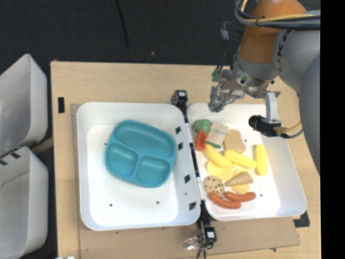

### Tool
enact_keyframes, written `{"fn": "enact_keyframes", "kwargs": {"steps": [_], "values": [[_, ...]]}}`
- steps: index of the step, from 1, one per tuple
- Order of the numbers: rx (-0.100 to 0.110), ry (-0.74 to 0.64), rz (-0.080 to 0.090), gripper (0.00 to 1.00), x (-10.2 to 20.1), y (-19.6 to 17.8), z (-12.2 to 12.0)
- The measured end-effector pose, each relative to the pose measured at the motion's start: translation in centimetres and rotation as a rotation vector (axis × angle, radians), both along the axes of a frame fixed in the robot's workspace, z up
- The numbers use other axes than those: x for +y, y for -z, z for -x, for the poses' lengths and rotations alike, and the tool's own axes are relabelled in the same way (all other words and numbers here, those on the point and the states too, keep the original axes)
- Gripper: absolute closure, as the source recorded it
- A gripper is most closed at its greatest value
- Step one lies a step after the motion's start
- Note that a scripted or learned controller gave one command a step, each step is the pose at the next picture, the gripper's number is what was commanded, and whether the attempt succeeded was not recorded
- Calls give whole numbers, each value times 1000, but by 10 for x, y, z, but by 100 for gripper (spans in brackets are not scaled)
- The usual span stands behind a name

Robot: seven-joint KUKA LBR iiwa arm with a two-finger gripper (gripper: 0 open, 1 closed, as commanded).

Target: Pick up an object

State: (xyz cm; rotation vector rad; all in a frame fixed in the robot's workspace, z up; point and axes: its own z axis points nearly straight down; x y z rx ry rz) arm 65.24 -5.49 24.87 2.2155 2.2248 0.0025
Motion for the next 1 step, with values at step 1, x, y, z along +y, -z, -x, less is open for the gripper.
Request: {"fn": "enact_keyframes", "kwargs": {"steps": [1], "values": [[1, 1, 1, 100, 10, 4, -3]]}}
